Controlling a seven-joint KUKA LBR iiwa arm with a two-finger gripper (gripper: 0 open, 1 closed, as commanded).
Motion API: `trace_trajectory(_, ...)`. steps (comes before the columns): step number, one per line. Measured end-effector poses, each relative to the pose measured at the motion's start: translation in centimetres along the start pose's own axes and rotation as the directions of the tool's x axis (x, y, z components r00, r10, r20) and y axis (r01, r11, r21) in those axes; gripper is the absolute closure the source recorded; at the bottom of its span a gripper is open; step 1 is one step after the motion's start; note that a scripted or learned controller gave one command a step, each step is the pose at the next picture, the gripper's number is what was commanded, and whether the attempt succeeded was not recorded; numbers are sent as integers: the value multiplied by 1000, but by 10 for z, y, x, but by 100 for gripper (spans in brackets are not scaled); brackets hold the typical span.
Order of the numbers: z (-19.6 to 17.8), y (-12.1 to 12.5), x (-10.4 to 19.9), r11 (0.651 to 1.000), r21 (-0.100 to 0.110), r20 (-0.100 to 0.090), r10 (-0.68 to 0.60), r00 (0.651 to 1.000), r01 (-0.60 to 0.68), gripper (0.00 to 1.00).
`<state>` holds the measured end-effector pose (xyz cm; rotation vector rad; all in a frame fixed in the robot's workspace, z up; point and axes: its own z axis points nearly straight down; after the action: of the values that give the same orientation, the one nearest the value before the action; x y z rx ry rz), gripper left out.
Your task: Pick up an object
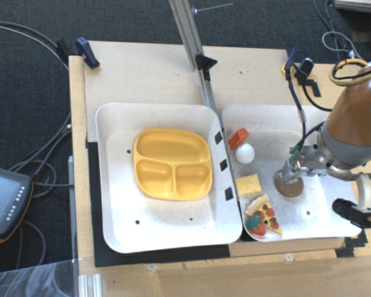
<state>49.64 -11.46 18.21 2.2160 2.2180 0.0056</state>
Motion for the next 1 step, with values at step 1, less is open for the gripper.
trace_trajectory(1,-57,11,4,1000,-1,-1,-2,1000,2,100)
